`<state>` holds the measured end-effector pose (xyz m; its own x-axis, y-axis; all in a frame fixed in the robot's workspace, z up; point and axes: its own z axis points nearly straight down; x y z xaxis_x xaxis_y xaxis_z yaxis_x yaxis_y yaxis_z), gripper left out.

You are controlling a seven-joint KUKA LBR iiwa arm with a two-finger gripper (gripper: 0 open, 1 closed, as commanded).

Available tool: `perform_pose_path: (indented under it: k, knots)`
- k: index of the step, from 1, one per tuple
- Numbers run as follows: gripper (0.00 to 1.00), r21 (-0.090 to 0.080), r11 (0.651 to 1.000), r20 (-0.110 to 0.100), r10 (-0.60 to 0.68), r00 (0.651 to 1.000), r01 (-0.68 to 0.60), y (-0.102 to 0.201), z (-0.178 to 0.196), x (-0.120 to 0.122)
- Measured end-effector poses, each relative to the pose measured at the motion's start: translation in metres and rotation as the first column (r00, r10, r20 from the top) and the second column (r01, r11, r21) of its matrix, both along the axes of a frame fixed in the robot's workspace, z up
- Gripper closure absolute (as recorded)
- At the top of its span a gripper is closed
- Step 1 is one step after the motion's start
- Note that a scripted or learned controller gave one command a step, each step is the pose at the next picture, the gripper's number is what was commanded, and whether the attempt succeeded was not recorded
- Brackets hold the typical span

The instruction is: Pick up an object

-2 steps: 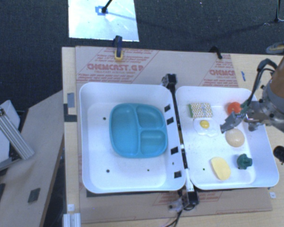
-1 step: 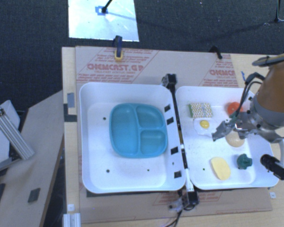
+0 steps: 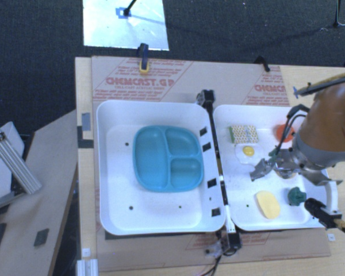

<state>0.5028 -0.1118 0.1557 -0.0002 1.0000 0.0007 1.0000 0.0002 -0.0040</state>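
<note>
My claw (image 3: 263, 170) hangs over the right bin (image 3: 230, 211), its spread too blurred to tell. At its five o'clock lies the yellow piece (image 3: 267, 204), near the front wall. It looks light, smooth and rounded, likely slippery, so I'd pinch it across its narrow middle.

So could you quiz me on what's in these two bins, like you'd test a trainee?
1. True or false: the blue divided plate lies in the left bin.
2. Which item lies nearest the right bin's front edge: A) fried egg B) yellow piece C) patterned green square?
3. Fill in: the end effector hovers over the ____ bin.

Key: 1 true; 2 B; 3 right.
</note>
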Motion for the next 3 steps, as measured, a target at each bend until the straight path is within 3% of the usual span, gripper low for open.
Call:
perform_pose_path:
  k: [1, 2, 3]
  knots:
    - [0.0, 0.001, 1.0, 0.001, 0.0, 1.0, 0.0, 0.001, -0.042, -0.002]
    - [1.0, -0.001, 1.0, 0.006, 0.0, 1.0, 0.0, 0.0, -0.029, 0.0]
    - [1.0, -0.002, 1.0, 0.011, 0.005, 1.0, -0.005, 0.009, 0.031, 0.005]
